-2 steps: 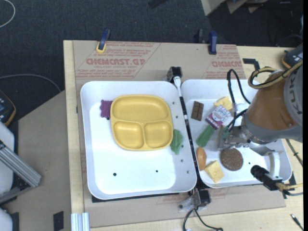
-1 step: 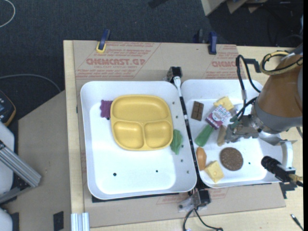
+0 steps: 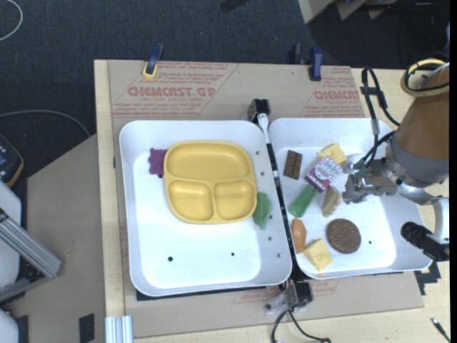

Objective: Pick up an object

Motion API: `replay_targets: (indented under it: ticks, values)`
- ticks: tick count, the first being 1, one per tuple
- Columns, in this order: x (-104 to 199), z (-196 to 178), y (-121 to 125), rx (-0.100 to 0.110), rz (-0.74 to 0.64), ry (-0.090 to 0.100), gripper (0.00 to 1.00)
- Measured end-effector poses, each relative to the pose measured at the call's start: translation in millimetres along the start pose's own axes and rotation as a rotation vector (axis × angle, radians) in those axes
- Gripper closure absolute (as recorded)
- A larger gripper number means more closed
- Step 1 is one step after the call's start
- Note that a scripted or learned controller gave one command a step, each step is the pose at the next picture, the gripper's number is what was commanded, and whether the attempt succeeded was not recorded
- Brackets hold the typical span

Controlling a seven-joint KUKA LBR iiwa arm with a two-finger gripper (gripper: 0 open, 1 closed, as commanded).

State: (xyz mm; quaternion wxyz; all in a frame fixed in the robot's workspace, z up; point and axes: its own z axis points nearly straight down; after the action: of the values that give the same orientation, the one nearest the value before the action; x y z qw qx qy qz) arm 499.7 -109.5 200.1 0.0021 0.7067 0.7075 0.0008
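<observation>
Gripper (image 3: pixel 355 190) low in right bin (image 3: pixel 378 138), finger state not discernible. Nearest target: tan piece (image 3: pixel 330 201), just beside at 9 o'clock, long axis 12-to-6. Brown disc (image 3: pixel 343 235) at 6 o'clock. Left bin (image 3: pixel 143 220): yellow divided tray (image 3: pixel 211 179), purple and green items at edges.

yellow divided plastic tray (image 3: pixel 211 179): smooth, slightly glossy moulded plastic
two shallow white bins (image 3: pixel 193 270): smooth plastic, soft sheen
counter (image 3: pixel 114 191): matt brown cardboard-like sheet with red print
round brown disc (image 3: pixel 343 235): matt, grainy surface
green stick-shaped piece (image 3: pixel 302 200): smooth plastic
floor (image 3: pixel 64 34): dark, rough carpet
</observation>
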Motion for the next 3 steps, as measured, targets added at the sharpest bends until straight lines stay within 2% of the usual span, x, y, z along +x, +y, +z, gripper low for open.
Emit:
replay_targets:
  ticks: [1, 3]
  values:
    - [0, -25, 1, 0.0, 0.0, 0.0, 1.0]
    - [100, -17, -26, 0.008, -0.002, 0.004, 1.0]
